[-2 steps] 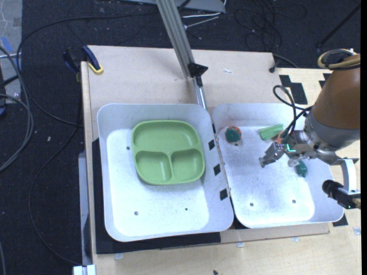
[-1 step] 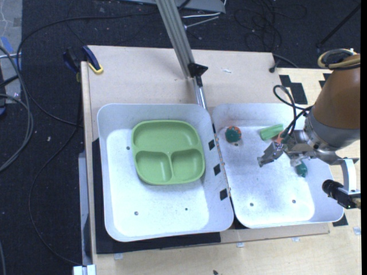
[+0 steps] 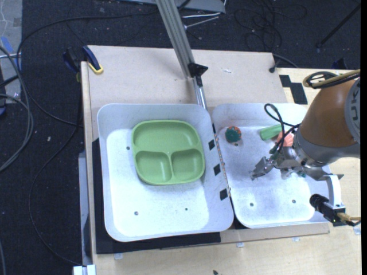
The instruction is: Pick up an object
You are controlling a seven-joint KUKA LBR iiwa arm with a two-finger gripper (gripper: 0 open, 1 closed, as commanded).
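End effector [image 3: 262, 169] sits low over the right white bin [image 3: 252, 208], centre-right of frame; can't tell its state. Small round green-and-red object [image 3: 233, 134] lies upper left in that bin, no clear long axis. Light green oblong piece [image 3: 268, 132] lies to its right, long axis roughly left-right, partly hidden by the arm. Green three-compartment plastic plate [image 3: 168, 152] sits in the left white bin [image 3: 114, 199].

A green divided plate [image 3: 169, 152] with three compartments lies in the left white bin [image 3: 117, 211]. The bench [image 3: 143, 76] is light wood. A metal pole [image 3: 175, 30] crosses it at a slant. Black cables [image 3: 34, 107] lie on the dark floor.
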